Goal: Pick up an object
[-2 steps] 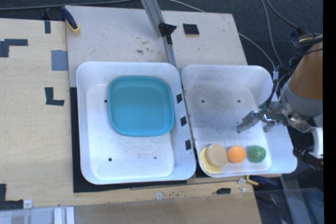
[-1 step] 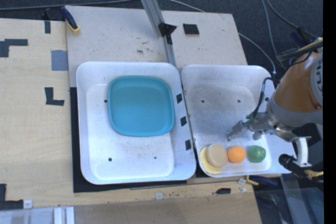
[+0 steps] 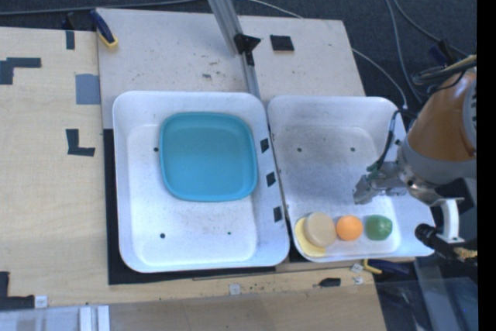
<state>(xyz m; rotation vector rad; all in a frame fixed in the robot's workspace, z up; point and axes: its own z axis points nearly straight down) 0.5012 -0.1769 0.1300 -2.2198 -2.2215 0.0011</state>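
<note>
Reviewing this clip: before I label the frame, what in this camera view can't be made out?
- Gripper: small and dark over the right bin; finger state unreadable.
- Tan round object: it covers most of a yellow item beneath, whose shape stays unclear.
- Green object and orange ball: too small to identify further.
- Arm: cut off by the right edge.

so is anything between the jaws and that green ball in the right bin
Nothing visible. The gripper hangs just above and left of the green ball, with bare bin floor between; the orange ball sits beside it, to its left.
</note>
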